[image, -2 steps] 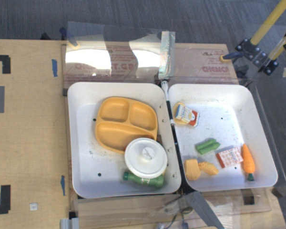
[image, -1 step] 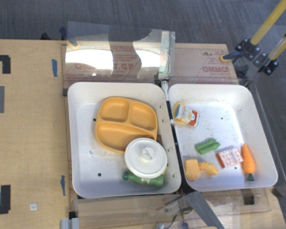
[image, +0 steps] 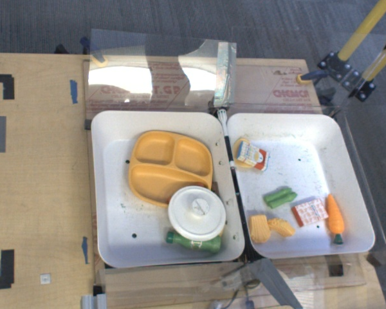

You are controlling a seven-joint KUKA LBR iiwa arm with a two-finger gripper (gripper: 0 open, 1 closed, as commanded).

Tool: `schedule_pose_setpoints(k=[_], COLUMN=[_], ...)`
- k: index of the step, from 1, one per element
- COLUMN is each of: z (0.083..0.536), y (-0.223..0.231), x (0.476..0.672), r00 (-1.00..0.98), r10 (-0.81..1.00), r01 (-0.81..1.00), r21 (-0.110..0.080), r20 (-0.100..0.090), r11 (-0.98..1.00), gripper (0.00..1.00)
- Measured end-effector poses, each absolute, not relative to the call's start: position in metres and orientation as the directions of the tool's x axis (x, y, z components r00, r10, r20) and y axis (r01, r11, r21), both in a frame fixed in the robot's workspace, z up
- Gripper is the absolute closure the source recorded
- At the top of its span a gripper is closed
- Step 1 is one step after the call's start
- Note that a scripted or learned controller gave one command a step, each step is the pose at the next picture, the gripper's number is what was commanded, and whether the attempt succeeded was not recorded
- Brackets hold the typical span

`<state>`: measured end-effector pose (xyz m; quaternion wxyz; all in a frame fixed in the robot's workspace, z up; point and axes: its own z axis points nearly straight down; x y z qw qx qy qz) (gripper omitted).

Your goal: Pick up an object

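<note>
Left bin (image: 107, 172), centre-left of frame: yellow divided plate (image: 161, 163), with a white round bowl (image: 197, 211) overlapping its lower right corner and a green bottle (image: 194, 242) lying on its side just below the bowl. Right bin (image: 296, 126), going rightward: a white-and-orange packet (image: 251, 154) at upper left, yellow corn pieces (image: 270, 227) low down, a green vegetable piece (image: 280, 197) mid-bin. Further right: a red-and-white packet (image: 309, 212), then an orange carrot (image: 335, 216) just beside it near the right wall.

A wooden bench (image: 32, 192) stands on grey carpet (image: 180, 5), with a clear glossy screen (image: 154, 76) behind.
</note>
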<state>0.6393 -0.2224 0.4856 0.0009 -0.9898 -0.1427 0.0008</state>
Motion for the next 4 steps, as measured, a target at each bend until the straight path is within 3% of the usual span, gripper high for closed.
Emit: schedule_pose_setpoints(k=[1,2,3,4], z=[0.396,0.335,0.490,0.411], y=[-0.214,-0.222,-0.222,-0.223], x=[0.603,0.642,0.654,0.589], r00=[0.974,0.974,0.979,0.936], r10=[0.225,0.226,0.205,0.353], r01=[0.225,0.226,0.205,0.353], r21=[-0.004,-0.006,0.003,-0.003], r20=[-0.007,-0.009,0.008,-0.003], r11=[-0.974,-0.974,-0.979,-0.936], gripper=[0.00,0.00,0.00,0.00])
